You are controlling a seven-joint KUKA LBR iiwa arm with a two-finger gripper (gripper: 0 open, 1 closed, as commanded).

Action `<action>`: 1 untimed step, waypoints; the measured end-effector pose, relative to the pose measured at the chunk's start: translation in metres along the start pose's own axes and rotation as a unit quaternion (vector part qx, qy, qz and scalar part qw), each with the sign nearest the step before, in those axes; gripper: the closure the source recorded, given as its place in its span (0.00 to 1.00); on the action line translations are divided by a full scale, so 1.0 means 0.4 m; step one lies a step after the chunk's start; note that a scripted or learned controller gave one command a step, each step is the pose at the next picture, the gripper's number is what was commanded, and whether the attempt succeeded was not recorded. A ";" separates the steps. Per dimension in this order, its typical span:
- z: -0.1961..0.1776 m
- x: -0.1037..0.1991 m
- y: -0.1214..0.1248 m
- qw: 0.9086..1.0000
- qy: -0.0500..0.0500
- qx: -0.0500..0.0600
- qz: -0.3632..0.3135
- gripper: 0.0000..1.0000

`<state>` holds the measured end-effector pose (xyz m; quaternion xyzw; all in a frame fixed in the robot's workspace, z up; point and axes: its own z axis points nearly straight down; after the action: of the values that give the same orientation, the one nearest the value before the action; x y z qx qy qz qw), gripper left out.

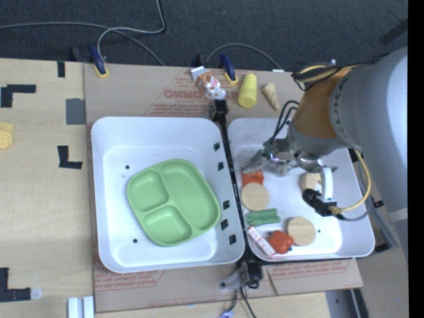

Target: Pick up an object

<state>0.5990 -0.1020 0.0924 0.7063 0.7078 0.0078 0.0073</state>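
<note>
My gripper [268, 162] hangs low in the right bin [358, 244], near its upper left part, open with nothing between its fingers. Just below it lies a small orange piece [252, 177], and under that a round tan biscuit [255, 196]. Further down the bin hold a green bean pod [262, 217], a red tomato [281, 242], a tan disc [301, 230] and a red-and-white packet [260, 241]. A pale bread-like piece [311, 179] sits to the gripper's right, partly hidden by the wrist.
The left bin [109, 144] holds a green divided plate [173, 201]. Behind the bins, on the cardboard, lie a yellow bottle-like toy [247, 90], a tan cone [271, 95] and a snack packet [208, 81]. The arm's bulk covers the right bin's upper right.
</note>
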 end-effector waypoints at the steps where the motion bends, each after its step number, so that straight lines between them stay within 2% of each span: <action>1: 0.000 0.012 -0.011 1.000 -0.002 -0.001 0.001 0.00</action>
<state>0.5945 -0.0972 0.0923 0.7071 0.7070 0.0069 0.0094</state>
